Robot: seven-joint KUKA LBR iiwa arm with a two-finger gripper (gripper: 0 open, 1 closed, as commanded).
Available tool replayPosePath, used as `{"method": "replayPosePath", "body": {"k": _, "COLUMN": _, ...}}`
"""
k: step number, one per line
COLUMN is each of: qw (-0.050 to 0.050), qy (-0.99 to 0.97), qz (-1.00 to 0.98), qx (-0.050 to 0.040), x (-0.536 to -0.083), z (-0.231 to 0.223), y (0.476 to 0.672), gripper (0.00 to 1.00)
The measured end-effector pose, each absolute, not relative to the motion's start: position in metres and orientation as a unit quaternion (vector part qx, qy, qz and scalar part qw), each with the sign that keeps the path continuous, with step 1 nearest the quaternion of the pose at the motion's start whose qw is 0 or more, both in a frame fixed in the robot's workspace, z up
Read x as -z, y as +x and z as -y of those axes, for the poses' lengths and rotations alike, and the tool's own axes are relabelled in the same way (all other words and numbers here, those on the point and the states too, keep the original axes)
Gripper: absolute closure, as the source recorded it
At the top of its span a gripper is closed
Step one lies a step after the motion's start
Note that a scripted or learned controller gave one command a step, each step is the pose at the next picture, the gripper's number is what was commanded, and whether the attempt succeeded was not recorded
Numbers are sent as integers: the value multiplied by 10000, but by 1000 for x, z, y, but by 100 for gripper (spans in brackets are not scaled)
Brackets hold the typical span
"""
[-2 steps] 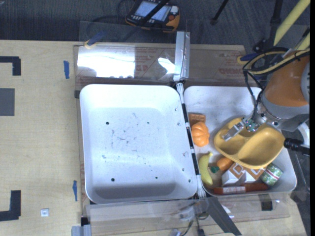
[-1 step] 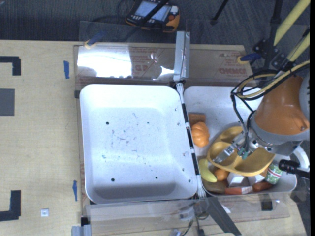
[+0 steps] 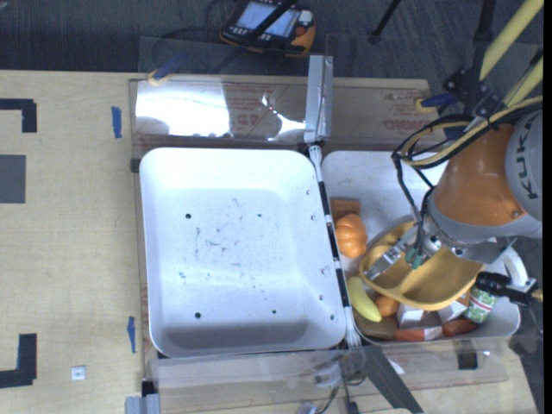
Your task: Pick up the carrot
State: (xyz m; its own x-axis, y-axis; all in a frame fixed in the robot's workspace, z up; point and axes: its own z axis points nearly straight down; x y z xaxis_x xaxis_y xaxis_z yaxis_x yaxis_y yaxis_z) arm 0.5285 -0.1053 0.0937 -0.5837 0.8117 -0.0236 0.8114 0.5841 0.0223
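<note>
A: Where's the carrot (image 3: pixel 420 335)?
B: Front of the right bin (image 3: pixel 371 166), mostly hidden beneath a yellow bowl (image 3: pixel 435 285).
A: The gripper (image 3: pixel 390 264)?
B: Over that bowl, beside a small pumpkin (image 3: pixel 351 235) and banana (image 3: pixel 362 300); jaw state, I can't tell.

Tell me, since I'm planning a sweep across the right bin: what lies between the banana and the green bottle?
In the camera view, between the banana and the bottle lie an orange piece, perhaps the carrot, and the yellow bowl.
</note>
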Motion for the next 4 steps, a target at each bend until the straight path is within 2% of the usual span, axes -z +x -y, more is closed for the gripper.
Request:
{"method": "replayPosePath", "body": {"k": 1, "qw": 61, "qy": 3906, "qz": -9205, "qx": -17, "x": -90, "z": 100, "y": 572, "gripper": 0}}
{"method": "replayPosePath", "body": {"k": 2, "qw": 121, "qy": 3917, "qz": -9200, "qx": -35, "x": -103, "z": 101, "y": 575, "gripper": 100}}
{"method": "replayPosePath", "body": {"k": 3, "qw": 12, "qy": 3223, "qz": -9466, "qx": -5, "x": -185, "z": 60, "y": 517, "gripper": 100}}
{"method": "replayPosePath", "body": {"k": 4, "qw": 13, "qy": 3225, "qz": -9466, "qx": -6, "x": -185, "z": 60, "y": 517, "gripper": 0}}
